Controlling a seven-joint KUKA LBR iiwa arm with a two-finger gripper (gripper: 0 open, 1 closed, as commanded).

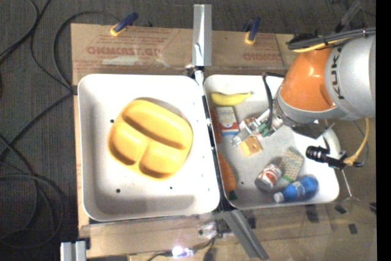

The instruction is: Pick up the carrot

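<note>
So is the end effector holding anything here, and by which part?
Cannot be told. The end effector sits over the right bin, above a small tan item; the carrot lies apart by the divider.

There are two white bins on the desk. In the left one lies one yellow divided plate. In the right one I count one banana, one carrot, one small carton, one can, one blue bottle and one cracker-like piece. Two clamps hold the cardboard behind.
</note>
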